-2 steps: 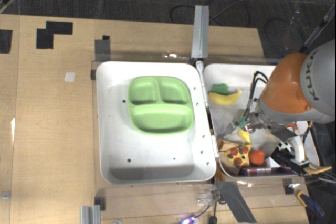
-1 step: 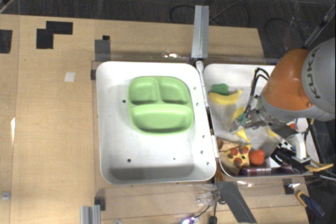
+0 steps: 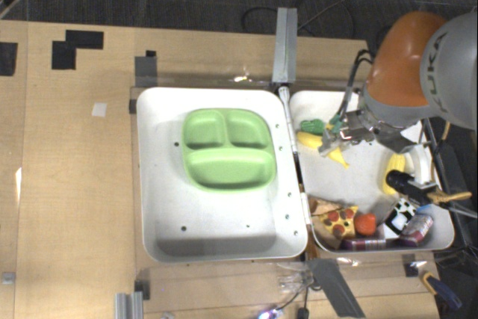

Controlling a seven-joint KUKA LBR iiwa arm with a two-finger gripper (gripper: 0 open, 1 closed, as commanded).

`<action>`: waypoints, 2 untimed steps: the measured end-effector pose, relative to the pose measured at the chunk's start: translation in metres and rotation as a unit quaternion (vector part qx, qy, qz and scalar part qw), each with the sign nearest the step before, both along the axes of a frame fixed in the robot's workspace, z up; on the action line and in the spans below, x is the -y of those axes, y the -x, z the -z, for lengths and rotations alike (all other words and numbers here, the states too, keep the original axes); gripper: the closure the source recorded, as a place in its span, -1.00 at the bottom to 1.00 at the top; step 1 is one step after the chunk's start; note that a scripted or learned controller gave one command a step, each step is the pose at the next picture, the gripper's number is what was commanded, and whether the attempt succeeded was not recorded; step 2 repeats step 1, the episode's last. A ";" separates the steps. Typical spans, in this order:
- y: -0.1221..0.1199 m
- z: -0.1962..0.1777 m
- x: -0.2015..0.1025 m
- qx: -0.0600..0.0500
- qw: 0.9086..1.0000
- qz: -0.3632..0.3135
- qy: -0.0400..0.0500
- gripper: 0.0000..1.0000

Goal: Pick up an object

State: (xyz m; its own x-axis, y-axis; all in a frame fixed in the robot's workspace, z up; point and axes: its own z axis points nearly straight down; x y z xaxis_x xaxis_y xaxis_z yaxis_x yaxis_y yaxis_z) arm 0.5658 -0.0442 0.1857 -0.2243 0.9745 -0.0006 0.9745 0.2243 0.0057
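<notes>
The gripper (image 3: 333,141) sits over the yellow banana (image 3: 308,138) in the right bin (image 3: 358,183). Grip state cannot be told. Risk: an off-centre closure slips off the curved banana and nudges the adjacent green toy (image 3: 314,125).

Robotics lab (arm (image 3: 407,75), bench (image 3: 75,198), bins (image 3: 158,160))

The left bin (image 3: 149,160) holds a green divided plate (image 3: 228,149), lying flat near its middle. The arm (image 3: 418,71) reaches in from the right over the right bin (image 3: 362,179), and its gripper (image 3: 334,140) hangs low at the bin's far left part, right at a yellow thing (image 3: 308,138) with a small green thing (image 3: 312,125) just behind it. Along that bin's near edge lie a pizza slice (image 3: 337,219), a red ball (image 3: 365,223), a checkered block (image 3: 402,214) and a purple bottle (image 3: 418,229), close together.
</notes>
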 end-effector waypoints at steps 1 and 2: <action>0.012 -0.004 -0.005 0.000 0.990 -0.141 0.001 1.00; 0.012 -0.004 -0.005 0.000 0.990 -0.141 0.001 1.00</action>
